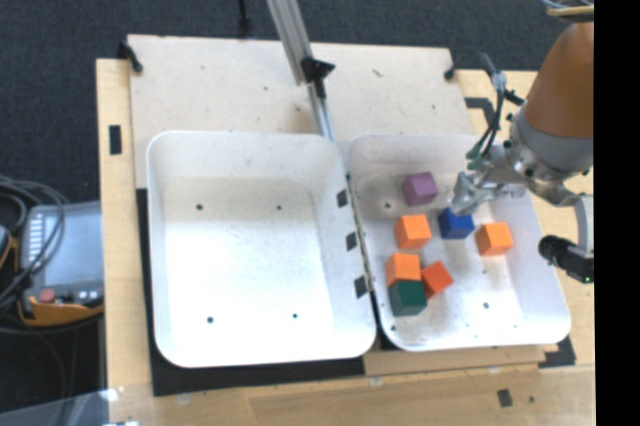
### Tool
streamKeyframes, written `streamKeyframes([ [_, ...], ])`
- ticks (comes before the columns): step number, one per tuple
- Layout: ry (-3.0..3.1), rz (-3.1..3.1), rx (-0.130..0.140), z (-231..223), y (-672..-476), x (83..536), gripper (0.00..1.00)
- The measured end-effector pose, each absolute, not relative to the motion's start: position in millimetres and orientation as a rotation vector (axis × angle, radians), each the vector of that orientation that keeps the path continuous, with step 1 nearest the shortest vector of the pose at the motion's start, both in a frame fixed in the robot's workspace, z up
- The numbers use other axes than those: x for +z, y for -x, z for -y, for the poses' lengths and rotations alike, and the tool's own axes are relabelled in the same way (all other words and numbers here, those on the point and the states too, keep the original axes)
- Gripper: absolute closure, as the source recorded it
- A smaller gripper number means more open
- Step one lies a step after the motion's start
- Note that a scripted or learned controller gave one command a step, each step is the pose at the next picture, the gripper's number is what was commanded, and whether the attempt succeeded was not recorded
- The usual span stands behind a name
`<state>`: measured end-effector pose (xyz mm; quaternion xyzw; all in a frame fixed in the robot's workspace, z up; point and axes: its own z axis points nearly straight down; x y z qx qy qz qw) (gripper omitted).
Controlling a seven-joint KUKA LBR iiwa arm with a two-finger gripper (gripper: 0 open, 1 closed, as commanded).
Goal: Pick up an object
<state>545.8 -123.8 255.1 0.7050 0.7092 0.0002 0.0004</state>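
While the gripper [463,205] sits low over the blue cube [456,225] in the right bin [530,314], I cannot tell its grip state. The cube is small and saturated blue. An orange cube [412,231] lies at its 9 o'clock, another orange block [494,238] at 3, bare floor at 6.

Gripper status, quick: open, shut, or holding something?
Gripper: low in the right bin, right at the blue block; open, shut or holding cannot be told.
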Motion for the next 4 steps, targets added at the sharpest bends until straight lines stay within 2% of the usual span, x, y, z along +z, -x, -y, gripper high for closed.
streamKeyframes([
  [3, -2.214, -2.232, 0.003, -28, -517.3, 252, 1.0],
  [4, -2.215, -2.231, -0.001, -81, -506.3, 234, 1.0],
])
